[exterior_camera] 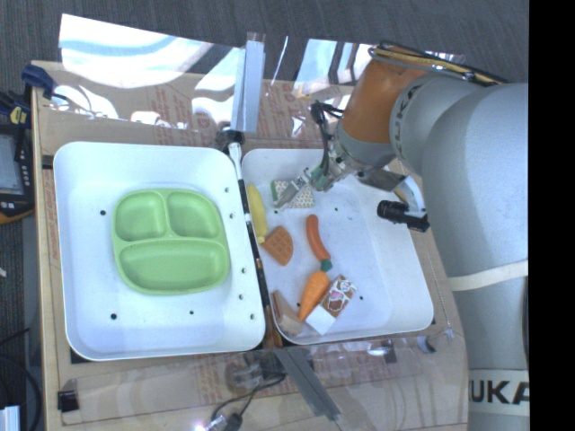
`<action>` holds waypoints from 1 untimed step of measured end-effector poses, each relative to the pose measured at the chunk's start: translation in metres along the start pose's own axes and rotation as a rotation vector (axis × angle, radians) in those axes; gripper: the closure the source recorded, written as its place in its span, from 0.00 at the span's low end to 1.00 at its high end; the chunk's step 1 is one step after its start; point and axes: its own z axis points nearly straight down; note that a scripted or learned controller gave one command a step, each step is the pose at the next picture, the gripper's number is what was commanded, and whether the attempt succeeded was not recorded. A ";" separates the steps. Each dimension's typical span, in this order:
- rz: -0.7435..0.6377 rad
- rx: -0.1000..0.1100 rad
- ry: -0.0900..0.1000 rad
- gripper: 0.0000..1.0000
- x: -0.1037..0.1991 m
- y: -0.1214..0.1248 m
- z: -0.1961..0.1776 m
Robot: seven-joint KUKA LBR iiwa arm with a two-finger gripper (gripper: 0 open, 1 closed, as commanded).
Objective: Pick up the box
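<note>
Camera view: gripper (301, 189) low in right bin (395, 277), near back wall, at small patterned item (287, 189); finger state cannot be told. Box (333, 302) lies well apart, near front wall, touching carrot (314, 293).

Risks: grasp on wrong item; carrot dragged along with box; front wall blocks finger entry.

Clearance: open floor right of box; sausage (314, 237) and waffle (278, 245) between gripper and box.

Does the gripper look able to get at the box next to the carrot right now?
Probably yes. The box lies uncovered in the right bin. The gripper hangs at the bin's far end. The carrot lies close against the box, which could crowd a grasp.
</note>
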 end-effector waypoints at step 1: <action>-0.006 0.010 0.011 1.00 0.002 0.000 -0.011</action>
